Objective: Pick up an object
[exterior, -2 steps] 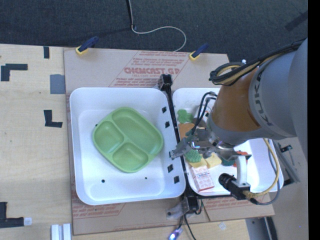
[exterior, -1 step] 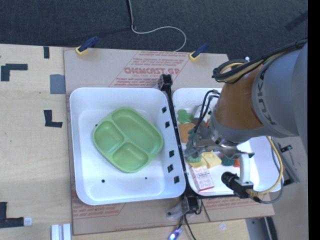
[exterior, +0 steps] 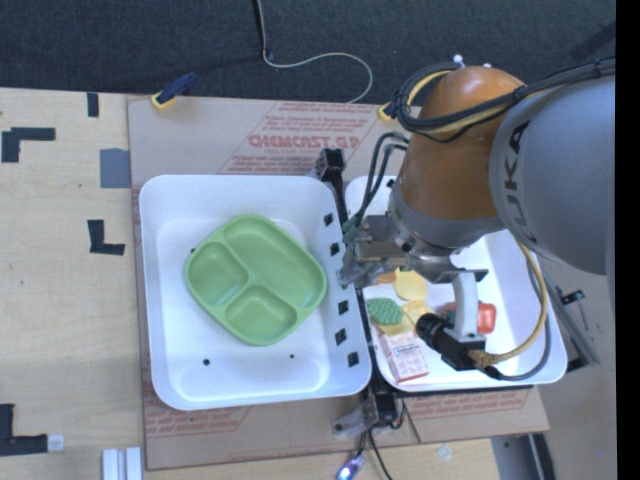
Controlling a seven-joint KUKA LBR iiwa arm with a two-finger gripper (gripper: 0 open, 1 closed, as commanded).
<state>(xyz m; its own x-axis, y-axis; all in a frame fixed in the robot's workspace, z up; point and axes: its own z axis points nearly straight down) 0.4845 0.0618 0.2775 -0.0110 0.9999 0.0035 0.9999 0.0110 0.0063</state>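
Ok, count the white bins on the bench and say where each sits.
2. The left bin holds a green divided plate. The right bin lies beside it, largely covered by the arm, with small items inside; more may be hidden.

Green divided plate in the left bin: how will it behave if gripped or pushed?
The green plate looks like rigid molded plastic, so probably stiff and light. It lies flat, so unlikely to tip or roll. It may slide across the left bin.

Green divided plate [exterior: 256, 279] in left bin [exterior: 160, 298], arm [exterior: 470, 158] over right bin [exterior: 530, 298] (small items beneath), cardboard [exterior: 250, 138] underneath
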